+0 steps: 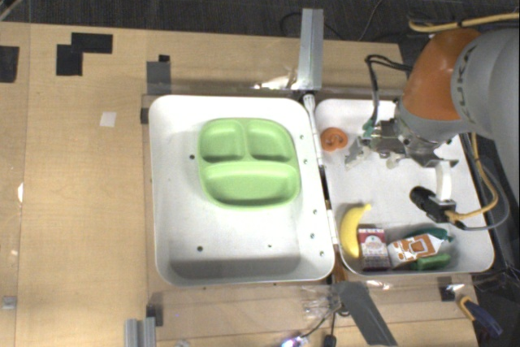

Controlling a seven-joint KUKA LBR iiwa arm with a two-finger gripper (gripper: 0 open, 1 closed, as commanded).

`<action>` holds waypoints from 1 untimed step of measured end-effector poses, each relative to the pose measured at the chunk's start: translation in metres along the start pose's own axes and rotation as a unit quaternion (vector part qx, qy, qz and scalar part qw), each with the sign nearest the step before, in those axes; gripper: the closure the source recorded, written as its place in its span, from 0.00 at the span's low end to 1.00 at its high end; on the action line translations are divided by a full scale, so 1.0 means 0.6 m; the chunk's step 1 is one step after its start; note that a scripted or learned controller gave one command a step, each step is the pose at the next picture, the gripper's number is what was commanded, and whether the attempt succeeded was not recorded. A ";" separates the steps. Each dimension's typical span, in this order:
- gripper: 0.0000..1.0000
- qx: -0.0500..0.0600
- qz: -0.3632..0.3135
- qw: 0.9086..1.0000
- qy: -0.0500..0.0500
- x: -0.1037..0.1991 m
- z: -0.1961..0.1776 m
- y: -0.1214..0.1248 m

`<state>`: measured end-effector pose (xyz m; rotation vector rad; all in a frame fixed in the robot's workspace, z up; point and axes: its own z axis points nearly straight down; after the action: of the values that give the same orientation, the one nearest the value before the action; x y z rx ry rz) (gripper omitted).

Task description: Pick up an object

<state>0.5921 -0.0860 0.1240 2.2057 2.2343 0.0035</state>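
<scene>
The small orange object [331,140] lies in the upper left of the right bin [471,256], just beside the divider, with the pincer [367,150] hovering close to its right. Whether the pincer is open I cannot tell, and nothing shows in its grip. A good grasp would centre over the orange object, clear of the wall. The banana [352,228] and cartons [398,248] lie along the lower edge; the green tray [248,161] fills the left bin [175,248].

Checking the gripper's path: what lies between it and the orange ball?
Bare white bin floor separates the gripper from the ball, in the camera view.
</scene>
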 end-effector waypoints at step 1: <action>0.00 -0.001 -0.079 0.997 0.000 -0.004 0.054 0.089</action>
<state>0.6458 -0.0878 0.0917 2.0210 2.3993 0.0051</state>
